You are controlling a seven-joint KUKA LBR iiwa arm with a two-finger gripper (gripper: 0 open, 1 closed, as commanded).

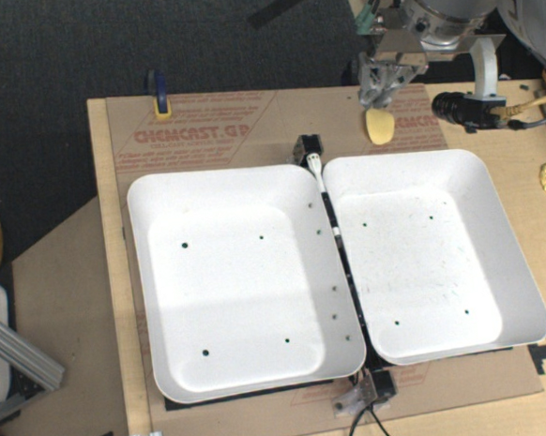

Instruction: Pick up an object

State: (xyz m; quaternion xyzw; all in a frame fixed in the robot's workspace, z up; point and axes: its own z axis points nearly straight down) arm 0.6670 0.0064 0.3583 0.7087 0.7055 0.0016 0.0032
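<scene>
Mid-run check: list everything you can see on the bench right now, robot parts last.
board: one, tan with red print, under both bins
left bin: one, white, on the board's left half
right bin: one, white, touching the left bin along their shared edge
yellow lump: one, pale yellow, over the board beyond the right bin's far rim, just below the gripper; lying or held, cannot tell
clamp: one, blue and yellow, at the board's far left corner
far clip: one, black, far end of the seam between the bins
near clip: one, black, near end of that seam
arm: one, grey, orange band, top right
gripper: one, above the lump
</scene>
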